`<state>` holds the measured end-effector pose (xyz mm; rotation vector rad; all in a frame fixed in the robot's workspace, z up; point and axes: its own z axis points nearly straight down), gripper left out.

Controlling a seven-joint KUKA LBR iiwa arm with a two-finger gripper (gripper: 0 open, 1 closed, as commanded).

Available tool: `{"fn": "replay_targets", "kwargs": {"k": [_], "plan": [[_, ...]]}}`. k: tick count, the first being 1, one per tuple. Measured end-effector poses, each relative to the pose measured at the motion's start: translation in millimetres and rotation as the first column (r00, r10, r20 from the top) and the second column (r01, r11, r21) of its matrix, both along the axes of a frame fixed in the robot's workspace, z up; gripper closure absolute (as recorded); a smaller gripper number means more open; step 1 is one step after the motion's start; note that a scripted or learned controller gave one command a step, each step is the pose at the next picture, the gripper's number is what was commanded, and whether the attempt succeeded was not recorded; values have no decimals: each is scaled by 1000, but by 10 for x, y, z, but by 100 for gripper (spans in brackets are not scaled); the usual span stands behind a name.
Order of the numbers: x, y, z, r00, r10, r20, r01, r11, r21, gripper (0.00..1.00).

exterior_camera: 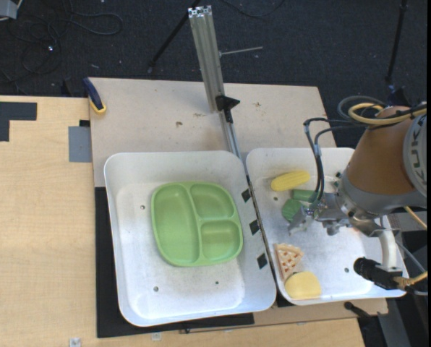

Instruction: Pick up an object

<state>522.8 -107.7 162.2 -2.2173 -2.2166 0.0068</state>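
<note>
The right bin (346,270) holds a yellow corn cob (290,180) near its far left and a green object (293,207) just in front of it. A pizza slice (288,258) and a round yellow piece (302,285) lie near the bin's front left. My gripper (306,220) is low over the bin's middle, right beside the green object and partly covering it. I cannot tell if it touches the green object. The orange-banded arm (382,165) hides the bin's right part.
The left bin (129,266) holds a green divided plate (197,223). A metal post (210,63) rises behind the bins, with black clips (253,226) along the seam between them. A black part (378,273) of the arm hangs over the right bin's front right corner.
</note>
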Motion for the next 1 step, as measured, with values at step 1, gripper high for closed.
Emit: {"fn": "replay_targets", "kwargs": {"k": [1], "plan": [[22,-24,-448,1000,-1,-1,1,1000,0,0]]}}
